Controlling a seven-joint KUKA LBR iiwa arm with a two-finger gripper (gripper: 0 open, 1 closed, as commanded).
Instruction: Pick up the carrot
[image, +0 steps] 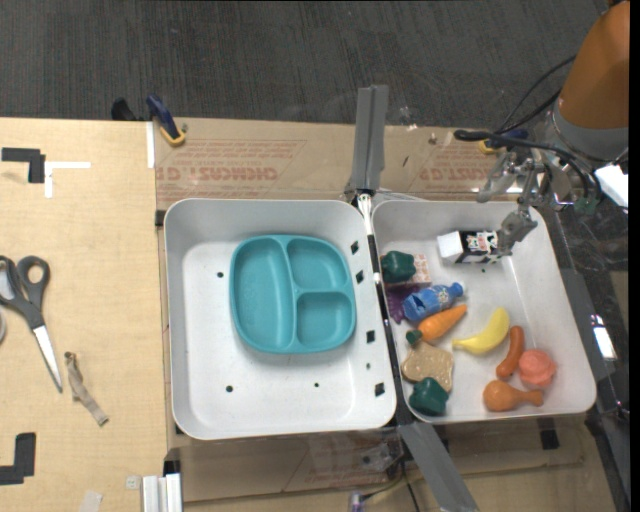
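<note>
The orange carrot (443, 322) with a green top lies slanted in the middle of the right bin (560, 270). It sits between a blue bottle (433, 299) and a yellow banana (484, 333). My gripper (508, 206) hovers over the bin's far right part, well behind the carrot and apart from it. It is open with nothing between its fingers. One fingertip (518, 228) is close to a small black-and-white carton (468, 245).
The right bin also holds a dark green pepper (398, 265), a purple item (401, 303), a tan cookie (428, 365), a green piece (430, 397), a sausage (512, 351), a pink item (537, 367) and a drumstick (508, 396). A teal divided plate (294, 293) lies in the left bin (200, 330). Scissors (32, 305) lie on the bench at left.
</note>
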